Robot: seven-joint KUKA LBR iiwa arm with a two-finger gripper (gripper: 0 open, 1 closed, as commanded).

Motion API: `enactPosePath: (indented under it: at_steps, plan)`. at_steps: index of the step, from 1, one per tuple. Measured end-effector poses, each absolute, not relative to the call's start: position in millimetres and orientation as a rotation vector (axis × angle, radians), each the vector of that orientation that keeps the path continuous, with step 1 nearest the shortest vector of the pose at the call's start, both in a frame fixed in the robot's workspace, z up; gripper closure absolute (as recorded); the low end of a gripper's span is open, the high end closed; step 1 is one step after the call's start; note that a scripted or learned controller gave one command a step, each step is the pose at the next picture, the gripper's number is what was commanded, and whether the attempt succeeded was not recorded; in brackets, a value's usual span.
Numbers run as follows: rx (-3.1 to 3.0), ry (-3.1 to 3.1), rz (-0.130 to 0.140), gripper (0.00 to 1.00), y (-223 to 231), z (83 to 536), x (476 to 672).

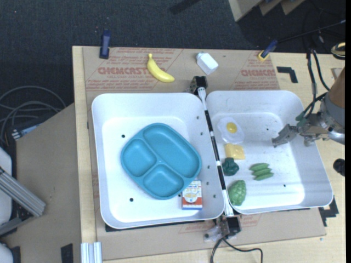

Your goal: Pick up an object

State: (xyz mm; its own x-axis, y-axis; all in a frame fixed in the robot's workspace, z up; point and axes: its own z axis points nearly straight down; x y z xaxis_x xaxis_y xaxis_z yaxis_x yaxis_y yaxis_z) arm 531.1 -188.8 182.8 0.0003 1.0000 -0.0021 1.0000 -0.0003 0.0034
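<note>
Objects for picking are lying in both bins, and none is lifted yet, so I am judging the task as not started in effect: approach, grasp and lift are all remaining. Nearest to the front edge of the right bin (307, 199), a green leafy piece (237, 192) is sitting by the dividing wall, with a darker green piece (230, 167) and a green pod (261, 171) just behind it. Farther back, a yellow block (235, 150) and a fried egg (231, 128) are resting along the same wall. In the left bin (109, 147), a small carton (192, 195) is touching the near edge of a blue divided plate (159, 160).

I am watching the gripper (285, 136) hanging above the right bin's right side, well apart from every item; I cannot tell whether it is released or clenched.

Beyond the bins, on the bench (126, 70), a banana (159, 70) and a white block (207, 63) are lying. Dark carpet is surrounding the bench.
</note>
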Motion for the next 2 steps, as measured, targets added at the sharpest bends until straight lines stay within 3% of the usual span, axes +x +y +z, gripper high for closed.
enactPosePath:
  at_steps: [1, 2]
  plan:
    - [2.222, 2.225, -0.001, 0.00, -135.4, 150.5, 516.6]
    - [2.223, 2.221, -0.001, 0.00, -141.6, 84.2, 490.3]
